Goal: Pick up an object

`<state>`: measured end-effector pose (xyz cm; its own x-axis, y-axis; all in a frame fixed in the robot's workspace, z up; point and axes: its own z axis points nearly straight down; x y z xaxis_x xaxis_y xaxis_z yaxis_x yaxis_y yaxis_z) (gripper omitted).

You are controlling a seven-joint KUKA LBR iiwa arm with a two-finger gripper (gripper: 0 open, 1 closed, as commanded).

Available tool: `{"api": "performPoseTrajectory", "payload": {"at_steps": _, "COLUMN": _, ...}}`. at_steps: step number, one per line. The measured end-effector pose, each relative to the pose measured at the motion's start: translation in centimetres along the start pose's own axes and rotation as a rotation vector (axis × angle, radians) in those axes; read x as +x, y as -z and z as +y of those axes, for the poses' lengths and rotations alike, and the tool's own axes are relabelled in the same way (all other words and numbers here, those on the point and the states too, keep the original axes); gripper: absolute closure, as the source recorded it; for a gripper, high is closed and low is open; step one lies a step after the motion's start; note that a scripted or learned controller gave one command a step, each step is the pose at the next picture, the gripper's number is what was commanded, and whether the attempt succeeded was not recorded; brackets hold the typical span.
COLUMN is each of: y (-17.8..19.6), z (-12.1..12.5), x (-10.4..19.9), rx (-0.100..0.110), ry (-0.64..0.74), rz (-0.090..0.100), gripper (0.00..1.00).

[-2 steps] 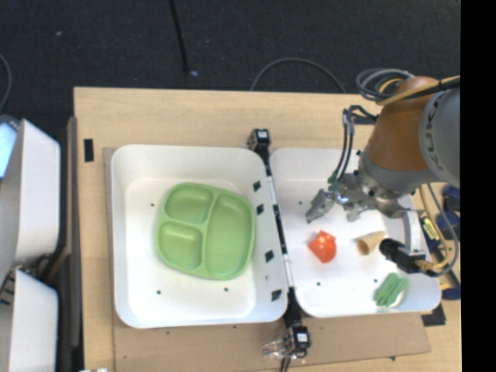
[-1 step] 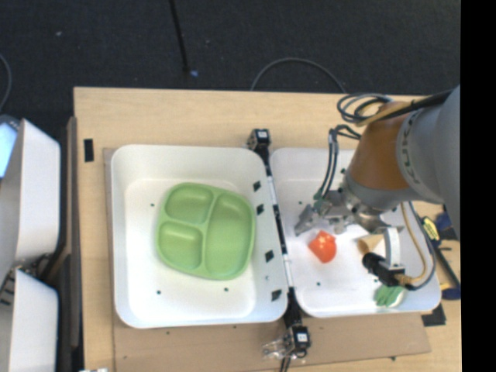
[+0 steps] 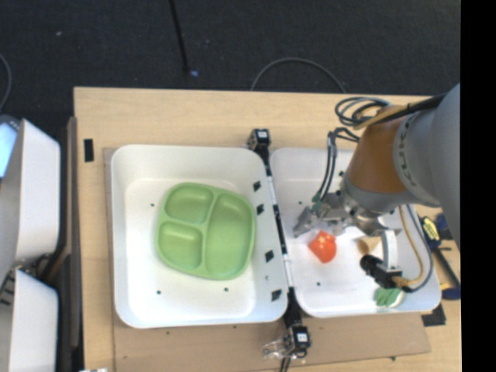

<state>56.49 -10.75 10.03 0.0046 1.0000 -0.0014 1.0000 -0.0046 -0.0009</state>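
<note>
A small red-orange object (image 3: 323, 247) lies in the right bin (image 3: 310, 297), near its middle. My gripper (image 3: 322, 218) hangs just above and behind it, close to it, with nothing seen in its grip. A small green object (image 3: 389, 297) rests at the right bin's front right corner. A tan piece (image 3: 370, 244) shows to the right of the red object, partly hidden by the wrist.
The left bin (image 3: 132, 301) holds a green divided plate (image 3: 206, 230) in its middle. A ridge with black clips (image 3: 273, 215) separates the two bins. The grey arm with its orange band (image 3: 384, 157) covers the right bin's back right part.
</note>
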Motion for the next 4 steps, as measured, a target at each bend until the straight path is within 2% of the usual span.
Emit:
{"api": "performPoseTrajectory", "payload": {"at_steps": 1, "y": 1.2, "z": 0.1, "x": -0.1, "rx": -0.004, "ry": -0.006, "rz": 0.001, "gripper": 1.00}}
{"api": "performPoseTrajectory", "payload": {"at_steps": 4, "y": 14.4, "z": 0.5, "x": -0.9, "rx": -0.008, "ry": 0.007, "rz": -0.001, "gripper": 1.00}}
